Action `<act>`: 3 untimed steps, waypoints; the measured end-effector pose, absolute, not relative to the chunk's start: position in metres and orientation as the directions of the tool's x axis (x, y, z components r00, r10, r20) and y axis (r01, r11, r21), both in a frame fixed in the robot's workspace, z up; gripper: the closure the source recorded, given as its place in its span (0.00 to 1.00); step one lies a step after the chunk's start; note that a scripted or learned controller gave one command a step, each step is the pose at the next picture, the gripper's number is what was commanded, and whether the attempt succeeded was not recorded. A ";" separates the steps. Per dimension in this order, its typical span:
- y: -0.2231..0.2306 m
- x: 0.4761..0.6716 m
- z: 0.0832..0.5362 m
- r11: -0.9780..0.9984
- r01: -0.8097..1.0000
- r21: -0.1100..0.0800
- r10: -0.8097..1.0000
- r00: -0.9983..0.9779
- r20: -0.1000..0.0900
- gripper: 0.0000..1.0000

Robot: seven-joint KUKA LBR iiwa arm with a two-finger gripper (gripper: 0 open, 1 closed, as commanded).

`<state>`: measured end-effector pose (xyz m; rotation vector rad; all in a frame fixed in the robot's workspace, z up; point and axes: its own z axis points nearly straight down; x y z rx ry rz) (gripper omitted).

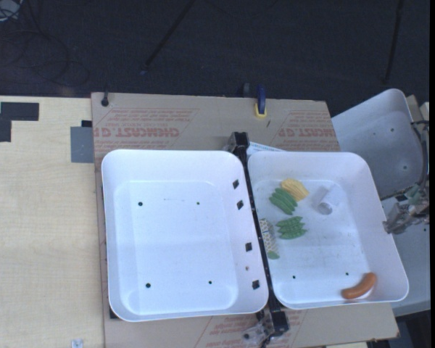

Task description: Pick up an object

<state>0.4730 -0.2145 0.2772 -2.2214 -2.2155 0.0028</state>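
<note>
One sausage (359, 286) lies in right bin's (348, 167) bottom-right corner, we note. Gripper (400, 220) beside that bin's right edge; open or closed, we cannot tell.

Robotics lab: 2 white bins (174, 167) on bench, clamped board (203, 125), cables (29, 13).

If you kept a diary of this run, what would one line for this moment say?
arm: grey body at right edge | right bin: yellow corn, green pods, grey cylinder, sausage | nothing lifted yet
</note>
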 end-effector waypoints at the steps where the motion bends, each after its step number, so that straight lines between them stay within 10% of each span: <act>1: -0.136 0.476 0.281 0.006 1.000 -0.004 1.000 -0.006 0.003 1.00; 2: -0.209 0.475 0.275 -0.005 1.000 -0.002 1.000 0.005 -0.002 1.00; 3: -0.168 0.537 0.384 0.007 1.000 0.010 1.000 -0.006 -0.003 1.00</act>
